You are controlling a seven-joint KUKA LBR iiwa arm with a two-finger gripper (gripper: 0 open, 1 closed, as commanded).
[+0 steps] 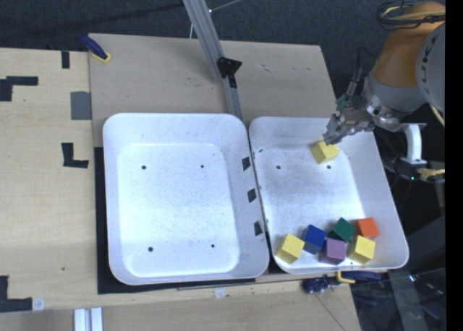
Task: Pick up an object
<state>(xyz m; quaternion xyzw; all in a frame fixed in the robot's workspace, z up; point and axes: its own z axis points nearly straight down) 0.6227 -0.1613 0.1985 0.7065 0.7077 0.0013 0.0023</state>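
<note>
claw at the far right of the right bin, pointing down and leftward from the grey arm that enters from the right; whether the claw is apart or together cannot be told at this size. a yellow cube sits directly under and just beside the claw tip, apparently touching it, over the upper part of the right bin's floor; it cannot be told whether the cube is gripped or merely lying at the tip.

near edge of the right bin: a cluster of six small cubes, well apart from the claw. from left to right, a yellow cube at the cluster's left end, a blue cube, a purple cube, a green cube, a second yellow cube near the right corner, and an orange cube. the cubes lie close together, several touching.

left bin: white, speckled, lying side by side with the right bin.

both bins rest on a pale wooden table. a grey metal pole crosses the upper table at a slant and ends at the gap between the bins.
</note>
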